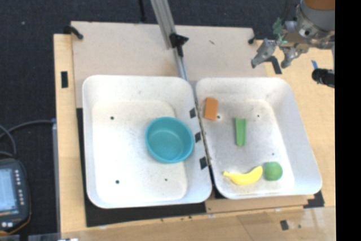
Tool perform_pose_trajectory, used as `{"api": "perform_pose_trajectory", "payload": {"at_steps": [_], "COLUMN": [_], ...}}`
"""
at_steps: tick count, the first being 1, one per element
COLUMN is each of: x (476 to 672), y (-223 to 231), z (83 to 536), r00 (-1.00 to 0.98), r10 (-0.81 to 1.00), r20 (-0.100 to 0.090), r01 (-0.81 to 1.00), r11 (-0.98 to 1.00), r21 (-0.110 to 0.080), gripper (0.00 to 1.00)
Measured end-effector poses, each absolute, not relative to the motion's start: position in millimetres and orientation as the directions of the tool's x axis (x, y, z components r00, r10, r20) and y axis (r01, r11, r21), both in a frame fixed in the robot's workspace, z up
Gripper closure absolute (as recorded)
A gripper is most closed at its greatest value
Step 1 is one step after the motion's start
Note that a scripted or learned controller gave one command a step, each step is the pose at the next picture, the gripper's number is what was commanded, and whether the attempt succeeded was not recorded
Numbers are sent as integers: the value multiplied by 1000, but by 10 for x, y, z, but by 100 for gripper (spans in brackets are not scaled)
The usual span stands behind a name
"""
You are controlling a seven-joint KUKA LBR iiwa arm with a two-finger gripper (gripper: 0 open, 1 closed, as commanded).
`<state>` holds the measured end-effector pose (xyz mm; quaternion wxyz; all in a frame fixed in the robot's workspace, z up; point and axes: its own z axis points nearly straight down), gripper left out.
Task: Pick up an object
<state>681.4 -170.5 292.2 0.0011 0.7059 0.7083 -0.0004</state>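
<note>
The claw (277, 56) hangs above the surface (130, 48), just beyond the far edge of the right bin (293, 115), near that bin's far right corner. Its two fingers are spread apart with nothing between them.

Inside the right bin, an orange block (210, 108) sits near the far left corner, close to the wall shared with the left bin (113, 99). A green stick (241, 132) lies near the bin's middle, well apart from the block. A yellow banana (243, 176) rests along the near edge, with a green ball (273, 171) just beside its right end.

A blue bowl (169, 140) stands upright in the left bin, close to the right bin's left wall.
</note>
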Motion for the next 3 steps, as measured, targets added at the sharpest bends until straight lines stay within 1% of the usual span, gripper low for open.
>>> {"api": "perform_pose_trajectory", "payload": {"at_steps": [1,2,3], "x": [6813,6846,6812], "y": [-1709,-1725,-1707], "z": [2922,2497,2071], "r00": [-4,-3,-1], "r10": [1000,1000,1000], "r20": [-3,-2,-2], "r01": [1000,1000,1000], "r11": [4,3,1], "r21": [0,-2,-2], "gripper": [0,0,0]}}
